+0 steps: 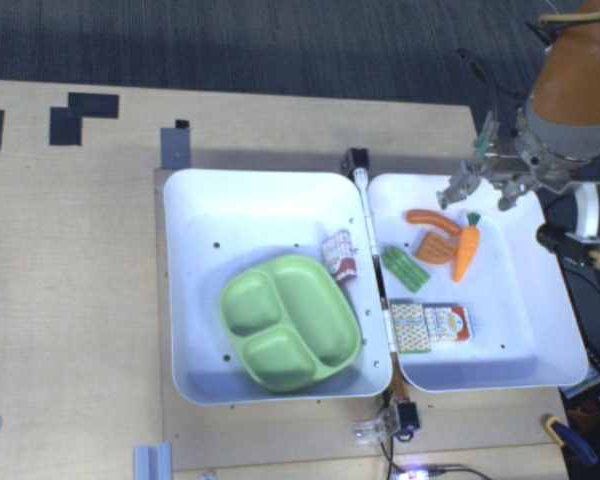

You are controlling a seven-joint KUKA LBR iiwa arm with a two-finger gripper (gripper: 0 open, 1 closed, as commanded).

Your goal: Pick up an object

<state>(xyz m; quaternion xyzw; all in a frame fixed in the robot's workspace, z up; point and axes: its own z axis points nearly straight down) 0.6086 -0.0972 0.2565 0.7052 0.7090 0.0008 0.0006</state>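
On the light wooden bench (70, 298), two shallow white bins are sitting side by side. The left bin (195, 218) is carrying a big green divided plate (288, 320) with three compartments, lying slightly turned in the bin's lower middle. The right bin (540, 328) is holding the small stuff.

The arm (578, 78) is reaching in from the right, orange band showing at top right, wrist hanging over the far edge of the right bin. The gripper (486, 188) is hovering above the upper part of the right bin, fingers looking spread apart, nothing sitting between them.

Next by size: a flat printed carton (430, 326) is lying in the lower left of the right bin, near the divider. A toy carrot (466, 248) is lying tilted, green top pointing up toward the gripper, just beside an orange wedge-shaped piece (436, 249). A red-orange sausage (432, 220) is lying just above that wedge, touching or nearly touching it. A green ridged piece (405, 268) is sitting diagonally left of the wedge, close to the divider.

A small printed packet (340, 256) is leaning in the left bin by the divider, right at the upper right rim of the green plate.

A black clip (356, 159) is sitting at the top of the divider between the bins.
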